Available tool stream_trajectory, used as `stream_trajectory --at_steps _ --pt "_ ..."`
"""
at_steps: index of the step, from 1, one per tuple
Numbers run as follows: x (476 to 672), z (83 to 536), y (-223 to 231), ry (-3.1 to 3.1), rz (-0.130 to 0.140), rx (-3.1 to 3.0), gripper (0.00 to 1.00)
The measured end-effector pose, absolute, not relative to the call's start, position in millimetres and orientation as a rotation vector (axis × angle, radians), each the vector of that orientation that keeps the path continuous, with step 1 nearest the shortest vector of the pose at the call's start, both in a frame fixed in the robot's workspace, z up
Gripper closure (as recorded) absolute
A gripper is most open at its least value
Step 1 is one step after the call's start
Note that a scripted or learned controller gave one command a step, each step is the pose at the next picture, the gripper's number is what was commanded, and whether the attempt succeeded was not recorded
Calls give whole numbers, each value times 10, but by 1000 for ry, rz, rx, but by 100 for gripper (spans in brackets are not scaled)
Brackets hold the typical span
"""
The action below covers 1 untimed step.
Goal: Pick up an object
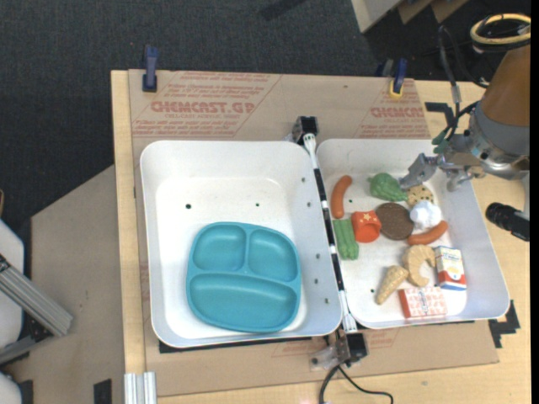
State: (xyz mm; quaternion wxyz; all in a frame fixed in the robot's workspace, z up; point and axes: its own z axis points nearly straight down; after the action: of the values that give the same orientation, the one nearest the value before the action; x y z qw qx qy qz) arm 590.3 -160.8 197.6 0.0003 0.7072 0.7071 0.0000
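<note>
Worktop (pixel 210 99): brown board carrying two white bins side by side.

Left bin (pixel 168 175): one teal divided plate (pixel 244 276), lower centre of the frame.

Right bin (pixel 480 259): toy foods clustered together. Orange sausage (pixel 339 194) near the divider; green cucumber (pixel 344 238) below it; red pepper (pixel 366 225); green leafy piece (pixel 386 186); brown round patty (pixel 394 220); white ball (pixel 424 214); second sausage (pixel 427 233); cone (pixel 390 284); small carton (pixel 450 268); red-and-white box (pixel 424 303).

Gripper (pixel 434 171): right of the frame, above the bin's upper part, near the leafy piece. Whether the fingers are apart or together cannot be told; nothing seen between them.
</note>
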Motion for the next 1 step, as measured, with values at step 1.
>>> stream_trajectory --at_steps 1 --pt "5737 1003 -1336 2213 9 2213 0"
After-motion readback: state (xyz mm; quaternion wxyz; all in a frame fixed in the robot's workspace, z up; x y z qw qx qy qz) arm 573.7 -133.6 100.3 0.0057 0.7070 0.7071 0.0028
